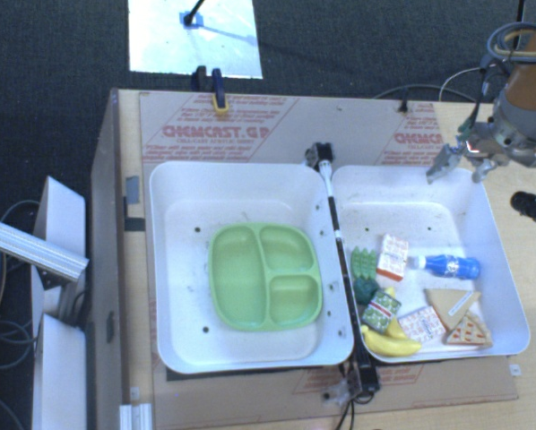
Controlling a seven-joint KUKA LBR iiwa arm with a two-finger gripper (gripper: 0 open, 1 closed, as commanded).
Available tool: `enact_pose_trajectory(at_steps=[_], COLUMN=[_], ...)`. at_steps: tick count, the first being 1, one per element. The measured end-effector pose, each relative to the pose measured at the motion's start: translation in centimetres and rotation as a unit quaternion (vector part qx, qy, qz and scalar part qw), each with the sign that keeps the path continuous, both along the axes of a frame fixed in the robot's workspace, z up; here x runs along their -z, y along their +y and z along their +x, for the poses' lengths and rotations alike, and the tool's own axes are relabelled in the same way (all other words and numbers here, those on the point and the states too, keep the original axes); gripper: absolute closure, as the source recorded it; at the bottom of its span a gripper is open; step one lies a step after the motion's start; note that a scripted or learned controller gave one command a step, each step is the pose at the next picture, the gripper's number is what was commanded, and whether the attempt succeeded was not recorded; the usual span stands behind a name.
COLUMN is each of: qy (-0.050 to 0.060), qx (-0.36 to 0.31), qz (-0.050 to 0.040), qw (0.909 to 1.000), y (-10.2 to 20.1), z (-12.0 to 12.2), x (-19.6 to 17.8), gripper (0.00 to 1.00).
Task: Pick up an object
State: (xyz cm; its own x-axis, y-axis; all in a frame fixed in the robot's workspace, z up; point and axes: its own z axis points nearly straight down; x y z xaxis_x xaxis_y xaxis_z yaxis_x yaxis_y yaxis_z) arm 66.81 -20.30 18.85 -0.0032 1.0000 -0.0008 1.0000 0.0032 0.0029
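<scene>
The grey two-finger gripper hangs with jaws spread wide, holding nothing, above the right shallow white bin's far rim.

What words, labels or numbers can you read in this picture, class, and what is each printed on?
"CHEMCAST GP" in red, on the brown sheet behind the left bin.
The same red print, partly cut off, on the sheet behind the right bin.
Small boxes and blue bottle: labels too small to read.
</scene>
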Motion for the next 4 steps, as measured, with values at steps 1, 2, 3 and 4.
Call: enact_pose_trajectory(at_steps=[1, 2, 3, 4], qy=[-0.001, 0.002, -0.002, 0.002], qx=[-0.001, 0.001, 0.000, 0.001], qz=[-0.0003, 0.0007, -0.0012, 0.0006], qw=[1.0000, 1.0000, 1.0000, 1.0000], y=[-0.3, -0.3, -0.4, 3.5], z=[0.1, -7.7, -6.6, -13.7], x=[-3.8, 8.7, -6.4, -0.7], gripper=[0.00, 0.00, 0.00, 0.00])
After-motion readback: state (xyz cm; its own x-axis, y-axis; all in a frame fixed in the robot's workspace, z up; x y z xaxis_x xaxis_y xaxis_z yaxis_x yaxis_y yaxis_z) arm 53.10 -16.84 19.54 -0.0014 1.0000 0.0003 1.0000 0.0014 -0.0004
